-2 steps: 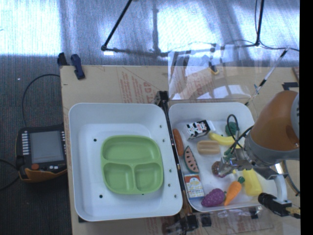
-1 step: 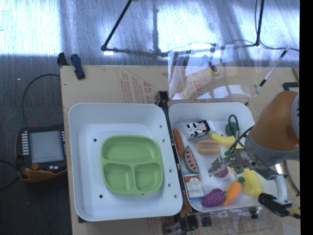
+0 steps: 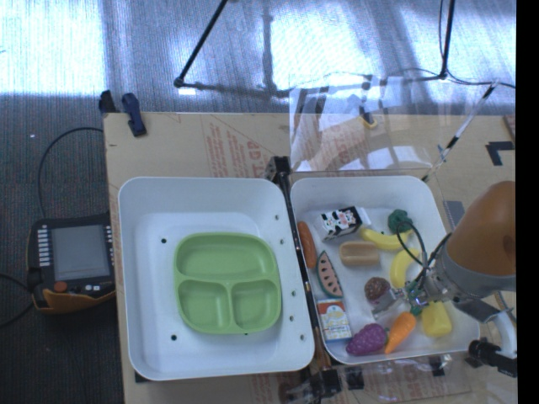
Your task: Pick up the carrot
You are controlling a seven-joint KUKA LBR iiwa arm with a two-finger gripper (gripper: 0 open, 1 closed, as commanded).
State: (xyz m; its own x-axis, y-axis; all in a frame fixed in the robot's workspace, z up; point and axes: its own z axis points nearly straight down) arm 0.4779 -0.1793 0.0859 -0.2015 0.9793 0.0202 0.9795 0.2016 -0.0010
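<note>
Two cartons [image 3: 343,223] in the right bin [image 3: 425,194] bear print too small to read. The arm [image 3: 482,241] enters from 3 o'clock, its end effector [image 3: 415,293] low above the carrot [image 3: 401,331] at the bin's 5 o'clock; its grip cannot be judged.

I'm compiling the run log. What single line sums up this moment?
task: pick up carrot | gripper: above carrot's top end, right bin | carrot: lying beside purple grapes

grey carpet floor [image 3: 50,150] with bright sun patches, tripod legs [image 3: 210,32] behind cardboard-topped bench [image 3: 202,141].
</note>
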